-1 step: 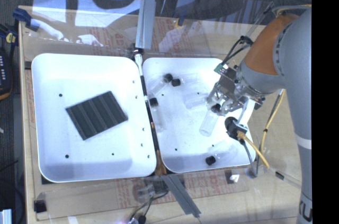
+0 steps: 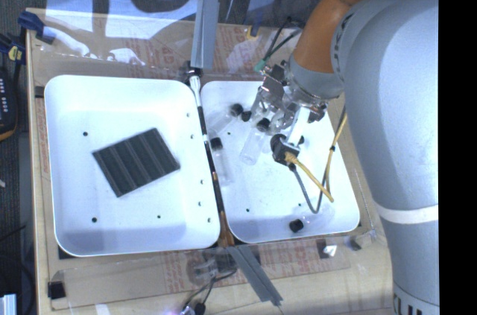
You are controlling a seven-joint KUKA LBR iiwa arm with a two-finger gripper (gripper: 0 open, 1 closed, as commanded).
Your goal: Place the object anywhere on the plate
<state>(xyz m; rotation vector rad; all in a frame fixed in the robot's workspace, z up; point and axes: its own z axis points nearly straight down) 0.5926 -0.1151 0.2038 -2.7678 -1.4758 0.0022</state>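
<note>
A: Where is your hand?
B: My hand [image 2: 262,121] hangs over the right bin [image 2: 339,213], toward its twelve o'clock edge, with a clear, tube-like object [image 2: 251,150] just below it at seven o'clock.
A: And the plate?
B: The dark ridged plate [image 2: 136,161] lies tilted in the left bin [image 2: 67,94], well apart at nine o'clock.

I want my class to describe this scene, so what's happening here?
A grey robot arm reaches in from the right, its gripper low over the right bin, where a few small dark pieces lie. A dark ribbed plate lies in the left bin, with nothing on it yet.
</note>
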